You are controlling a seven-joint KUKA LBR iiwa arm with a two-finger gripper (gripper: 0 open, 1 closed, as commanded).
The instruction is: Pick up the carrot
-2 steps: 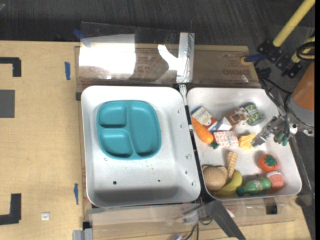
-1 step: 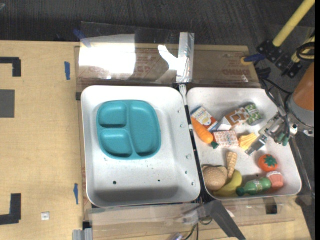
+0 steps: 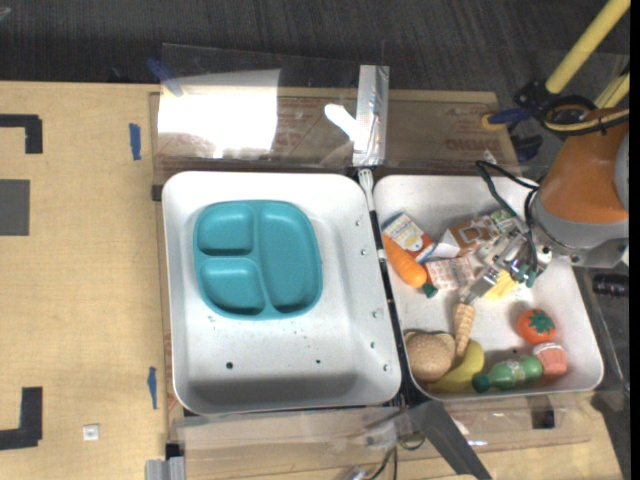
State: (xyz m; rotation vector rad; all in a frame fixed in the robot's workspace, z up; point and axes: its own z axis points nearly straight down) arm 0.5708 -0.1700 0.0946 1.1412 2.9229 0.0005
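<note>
Camera view looks down at a slant on a tan wooden bench (image 3: 80, 298) bearing two shallow white bins side by side. The left white bin (image 3: 340, 358) carries a teal plastic divided plate (image 3: 258, 258) with three compartments, set toward that bin's far left corner.

The right white bin (image 3: 585, 368) holds the clutter. The orange toy carrot with a green tip (image 3: 408, 266) lies near this bin's left wall, toward the far corner, its length running at a slant with the green end pointing to the bin's middle. Just beyond it, touching or nearly so, sits a small white and yellow carton (image 3: 402, 231). Toward the near left corner rests a round tan bread roll (image 3: 429, 355), with a yellow toy banana (image 3: 462, 366) beside it along the near wall and a beige cone-shaped piece (image 3: 464, 325) standing just above the banana. A green toy vegetable (image 3: 512, 371) and a pinkish piece (image 3: 552, 359) lie along the near wall toward the right corner, and a red toy tomato with a green top (image 3: 537, 325) sits near them.

The grey arm with its orange band (image 3: 588, 183) reaches in over the bin's right edge. Its two-finger gripper (image 3: 505, 268) hangs over small packets in the bin's middle, apart from the carrot; whether it is spread or pressed together cannot be told.
</note>
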